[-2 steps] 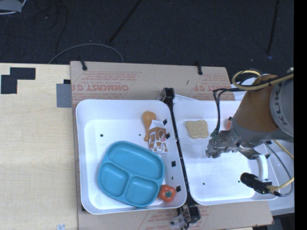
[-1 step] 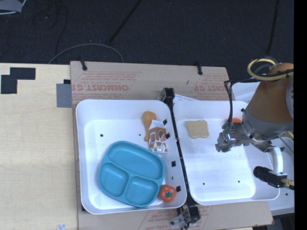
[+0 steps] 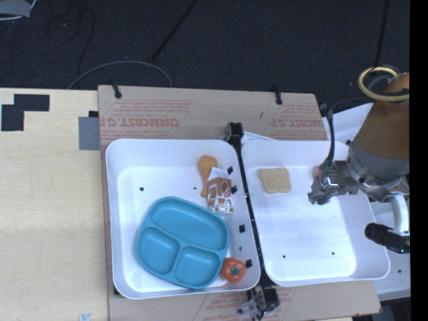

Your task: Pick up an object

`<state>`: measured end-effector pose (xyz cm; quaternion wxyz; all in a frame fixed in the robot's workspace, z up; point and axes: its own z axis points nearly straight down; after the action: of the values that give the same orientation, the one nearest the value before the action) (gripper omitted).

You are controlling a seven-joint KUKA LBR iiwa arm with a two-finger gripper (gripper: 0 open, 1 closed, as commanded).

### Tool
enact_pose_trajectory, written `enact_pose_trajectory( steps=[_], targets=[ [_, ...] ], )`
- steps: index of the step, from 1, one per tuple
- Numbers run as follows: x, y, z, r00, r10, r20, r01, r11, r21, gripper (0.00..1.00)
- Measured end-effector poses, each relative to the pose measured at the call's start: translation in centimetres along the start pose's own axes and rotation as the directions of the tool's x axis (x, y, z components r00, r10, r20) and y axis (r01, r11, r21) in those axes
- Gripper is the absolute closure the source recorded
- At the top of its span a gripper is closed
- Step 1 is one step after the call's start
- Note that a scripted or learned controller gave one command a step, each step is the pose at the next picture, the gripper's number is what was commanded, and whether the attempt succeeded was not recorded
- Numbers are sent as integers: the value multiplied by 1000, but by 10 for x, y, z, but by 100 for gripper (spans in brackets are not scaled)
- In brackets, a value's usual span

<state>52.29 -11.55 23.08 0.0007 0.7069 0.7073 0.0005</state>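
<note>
- While the slice of bread [image 3: 275,180] lies flat near the far edge of the right bin [image 3: 334,266], nothing touches it.
- Just to its right hangs the pincer [image 3: 322,191], low over the same bin; whether it is apart or together, I cannot tell, and no object shows in it.
- Across the divider, the left bin [image 3: 124,179] carries a blue compartment plate [image 3: 182,242] toward its near edge.
- An orange drumstick toy [image 3: 207,171] and a small printed packet [image 3: 220,195] lie by that bin's right wall.
- A red tomato toy [image 3: 233,270] sits in its near right corner, touching the plate.
</note>
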Motion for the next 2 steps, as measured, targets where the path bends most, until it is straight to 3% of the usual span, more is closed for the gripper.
enact_pose_trajectory(
  steps=[2],
  targets=[
    [100,28,-16,1000,-4,-2,4,1000,4,100]
  ],
)
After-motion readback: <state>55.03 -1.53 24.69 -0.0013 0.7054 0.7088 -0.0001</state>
